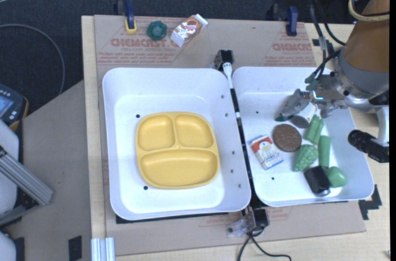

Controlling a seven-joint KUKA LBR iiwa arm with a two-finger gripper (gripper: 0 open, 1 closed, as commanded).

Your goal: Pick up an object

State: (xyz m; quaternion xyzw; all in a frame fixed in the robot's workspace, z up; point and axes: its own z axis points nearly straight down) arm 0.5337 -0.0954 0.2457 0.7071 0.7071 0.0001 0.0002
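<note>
Yellow tray (pixel 177 149) fills left bin (pixel 117 99); pickables (brown disc (pixel 288 137), green veg (pixel 312 145)) clustered in right bin (pixel 260 192) w/ gripper (pixel 303 104) just above, prob. lining up—finger state can't tell.

Your arm (pixel 365 43) reaches in from the right edge of the view, its orange band uppermost and the grey wrist below it, angled down and to the left. Your hand (pixel 296 106) hangs low at the end, its dark fingers pointing left and slightly downward.
</note>
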